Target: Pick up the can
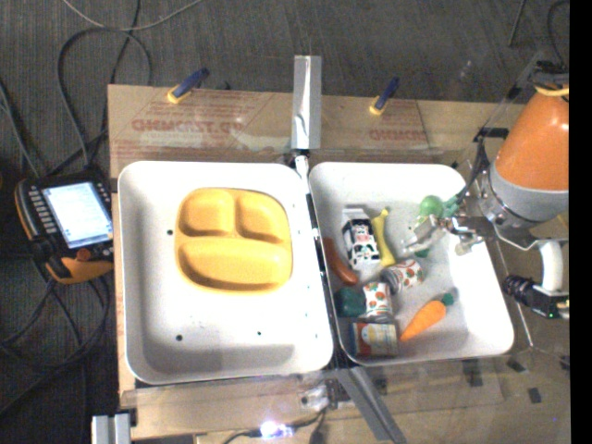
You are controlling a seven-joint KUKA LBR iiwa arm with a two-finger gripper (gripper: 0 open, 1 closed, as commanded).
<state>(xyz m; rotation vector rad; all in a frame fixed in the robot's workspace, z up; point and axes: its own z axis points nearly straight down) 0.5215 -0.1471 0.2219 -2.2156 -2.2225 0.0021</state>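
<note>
The bench (268, 118) is a brown board with faded red printing along its far edge, too washed out to read, and two blue-and-yellow clamps (188, 84) grip that edge. Two white bins sit side by side on it. The left bin (148, 340) holds a yellow compartment tray (235, 239) lying flat near its middle. The right bin (481, 326) carries a cluster of small things toward its left wall and near edge.

The arm (535, 160) comes in over the right bin's far right corner, its orange band uppermost and the grey wrist below it, angled down and leftward. The gripper (435, 232) hangs low over the bin's far right part, beside a green toy (431, 207); whether its fingers stand apart or together cannot be made out.

Next in size, an orange carrot (424, 320) lies slantwise near the bin's near right corner. The can (376, 337) lies on its side against the near edge, with a red label whose writing is too small to read. Just beyond it stands a small cup with a red-and-green pattern (375, 297), and a second patterned cup (403, 274) lies beside it. A black-and-white cow-patterned carton (361, 240) rests toward the left wall, a yellow piece (381, 229) just right of it.
</note>
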